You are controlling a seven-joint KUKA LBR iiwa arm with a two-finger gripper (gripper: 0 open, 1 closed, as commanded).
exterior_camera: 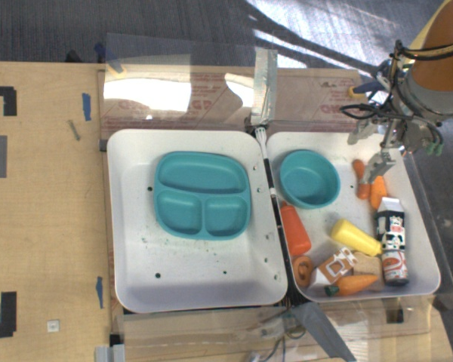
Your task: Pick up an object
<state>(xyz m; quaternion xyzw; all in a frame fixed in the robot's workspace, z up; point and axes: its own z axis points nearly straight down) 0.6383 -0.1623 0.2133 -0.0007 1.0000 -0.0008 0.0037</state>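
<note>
Gripper is seen above small carrot; jaw state cannot be told. Carrot is judged light, rigid, slick; best gripped mid-body.

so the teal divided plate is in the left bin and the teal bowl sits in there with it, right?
Not quite. The teal divided plate is in the left bin, but the teal bowl sits in the right bin, near its upper left corner, as the camera view shows.
</note>
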